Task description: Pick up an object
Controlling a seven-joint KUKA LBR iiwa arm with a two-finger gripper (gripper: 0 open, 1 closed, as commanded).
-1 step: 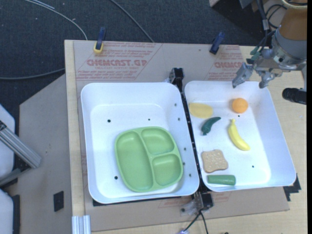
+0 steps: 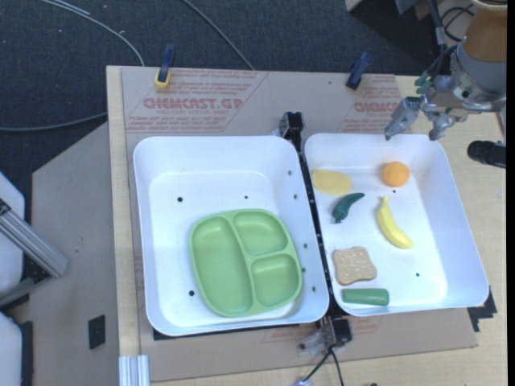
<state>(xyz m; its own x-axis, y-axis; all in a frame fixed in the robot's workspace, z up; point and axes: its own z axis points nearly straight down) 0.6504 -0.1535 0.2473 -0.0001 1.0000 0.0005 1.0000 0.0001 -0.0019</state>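
Observation:
The right bin (image 2: pixel 451 240) holds an orange ball (image 2: pixel 395 174), a yellow banana (image 2: pixel 393 223), a pale yellow piece (image 2: pixel 331 182), a dark green pepper (image 2: pixel 346 206), a slice of toast (image 2: pixel 354 265) and a green cucumber-like piece (image 2: pixel 365 297). My gripper (image 2: pixel 420 121) hangs above the far edge of the right bin, just beyond the orange ball. Its two fingers are spread apart with nothing between them.
The left bin (image 2: pixel 161 183) holds a green divided plate (image 2: pixel 244 260). Blue and yellow clamps (image 2: pixel 164 64) (image 2: pixel 359 70) hold the cardboard sheet at the back. A black clip (image 2: pixel 291 124) sits between the bins at the far side.

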